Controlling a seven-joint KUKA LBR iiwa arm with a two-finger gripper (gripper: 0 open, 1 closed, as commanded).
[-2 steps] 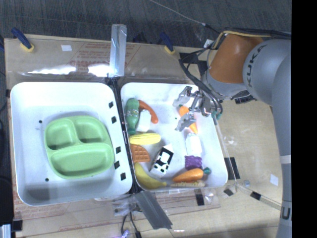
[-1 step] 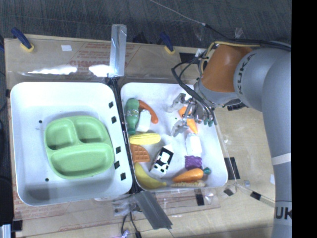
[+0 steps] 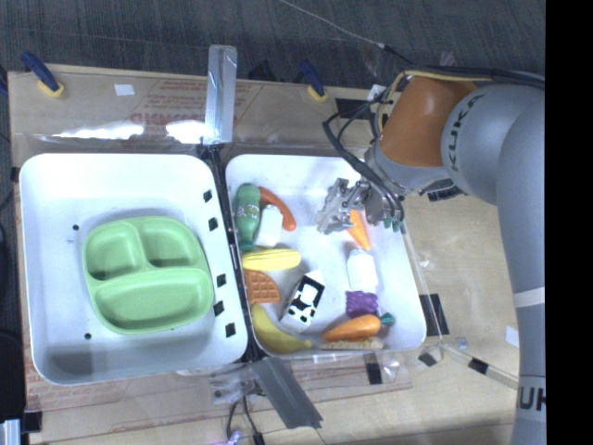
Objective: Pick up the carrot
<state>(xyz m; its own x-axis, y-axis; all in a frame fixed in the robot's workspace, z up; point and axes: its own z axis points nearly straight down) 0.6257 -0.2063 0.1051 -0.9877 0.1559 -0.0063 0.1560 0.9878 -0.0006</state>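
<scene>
While the grey arm is reaching in over the right edge of the right bin, its gripper is hanging low near that bin's far right corner; whether it is spread or pressed together cannot be told from this slanted overhead view. A short orange tapered piece is lying just beside the gripper's underside, seemingly touching it, though no grasp is showing.

The carrot is lying well apart from the gripper, along the near edge of the right bin toward its near right corner. It is showing as a plump orange body, tapering to the left, with a small green leafy tuft at its right end. A purple item is sitting just beyond it, and a white bottle is lying beyond that.

A banana is curving along the near left corner, beside a black-and-white block. A yellow corn cob and a green bottle are lining the left edge. In the left bin, a green divided plate is resting near the middle.
</scene>
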